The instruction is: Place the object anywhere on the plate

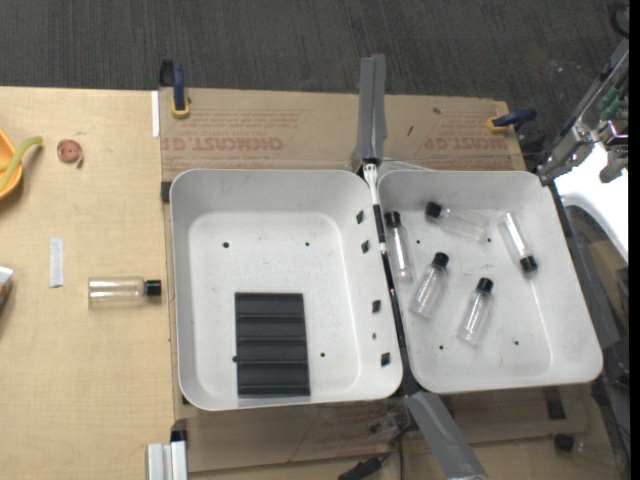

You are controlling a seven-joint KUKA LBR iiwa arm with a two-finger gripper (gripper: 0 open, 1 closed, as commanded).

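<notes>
Five clear plastic vials with black caps [430, 283] are seen lying loose in the right white bin [575, 298], while the dark ribbed rectangular plate [271, 344] lies in the left white bin [200, 268]. The tool [600, 133] is seen at the far right, well apart from them; its state cannot be told. A failed pick is judged likely, since round vials may roll or slip.

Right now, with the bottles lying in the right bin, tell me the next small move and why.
Probably bring the arm in from the upper right and down over one bottle in the right bin. All five bottles lie loose there, none is held, and the dark ridged plate in the left bin bears nothing.
</notes>
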